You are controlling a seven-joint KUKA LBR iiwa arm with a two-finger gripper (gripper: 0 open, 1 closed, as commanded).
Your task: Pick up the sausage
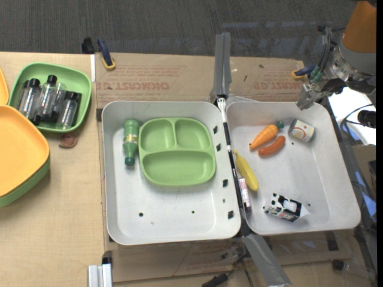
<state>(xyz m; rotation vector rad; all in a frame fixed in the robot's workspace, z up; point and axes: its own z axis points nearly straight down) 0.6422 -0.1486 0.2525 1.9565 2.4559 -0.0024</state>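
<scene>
My tool [306, 97] hangs above the far right corner of the right bin [335, 220], near its rim; whether it is spread or pressed together I cannot tell. The sausage [271, 146] lies on that bin's floor, just beside the carrot [264, 136] and near a small can [301, 130]. A banana [246, 172] lies along the bin's left wall. The left bin [173, 223] bears a green divided plate [177, 150].
</scene>
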